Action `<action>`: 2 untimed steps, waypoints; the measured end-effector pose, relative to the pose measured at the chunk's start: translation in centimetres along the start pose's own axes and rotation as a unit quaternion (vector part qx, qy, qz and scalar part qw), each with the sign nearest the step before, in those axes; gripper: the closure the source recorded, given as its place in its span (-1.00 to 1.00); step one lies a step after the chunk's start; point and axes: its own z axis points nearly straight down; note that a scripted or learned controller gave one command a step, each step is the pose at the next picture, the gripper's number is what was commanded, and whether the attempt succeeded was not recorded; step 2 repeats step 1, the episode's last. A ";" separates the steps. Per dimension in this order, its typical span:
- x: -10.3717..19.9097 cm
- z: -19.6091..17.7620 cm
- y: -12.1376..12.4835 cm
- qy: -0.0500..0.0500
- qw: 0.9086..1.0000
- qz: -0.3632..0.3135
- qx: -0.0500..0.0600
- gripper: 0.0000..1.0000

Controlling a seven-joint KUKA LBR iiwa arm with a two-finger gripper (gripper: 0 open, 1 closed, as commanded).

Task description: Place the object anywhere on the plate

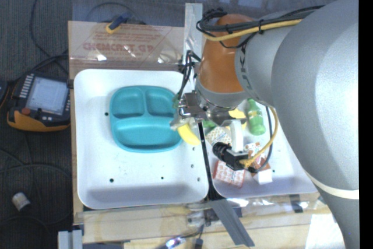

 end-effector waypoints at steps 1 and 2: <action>0.0 0.0 0.0 0.000 1.000 0.000 0.000 -1.00; 0.0 0.0 0.0 0.000 1.000 0.000 0.000 -1.00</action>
